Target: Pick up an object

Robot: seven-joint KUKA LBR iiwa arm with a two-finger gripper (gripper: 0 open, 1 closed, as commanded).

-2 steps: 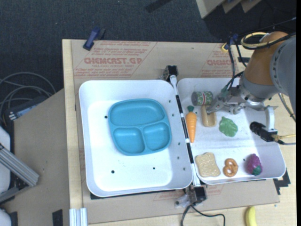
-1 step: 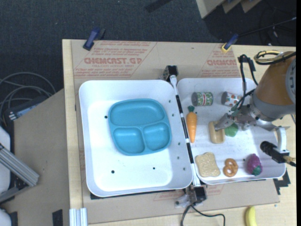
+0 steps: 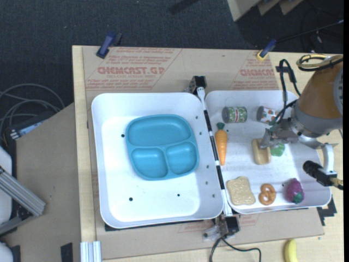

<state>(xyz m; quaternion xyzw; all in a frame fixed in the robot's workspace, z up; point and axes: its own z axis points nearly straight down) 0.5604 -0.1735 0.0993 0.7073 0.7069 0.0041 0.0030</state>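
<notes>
Two white bins sit side by side on a bench (image 3: 158, 70) covered with printed brown board. Biggest of what they hold is the blue divided plate (image 3: 162, 146), lying flat near the middle of the left bin (image 3: 109, 162). The right bin (image 3: 240, 100) carries the small things. The grey arm (image 3: 322, 100), with its orange band, reaches in from the right and hangs over the middle of that bin. Its claw (image 3: 274, 138) is low, right at a tan block (image 3: 261, 152) and a small green piece (image 3: 278, 149) just beside it (whether the claw is wide, narrow or gripping anything cannot be told from here). A carrot (image 3: 221, 144) lies along the bin's left wall, tip toward the near side. A slice of bread (image 3: 240, 191) sits in the near left corner, with a pretzel (image 3: 267, 194) beside it and a purple fruit (image 3: 294, 190) farther right. A green can (image 3: 234, 114) lies on its side near the far wall, and a smaller can (image 3: 265, 113) lies to its right.
</notes>
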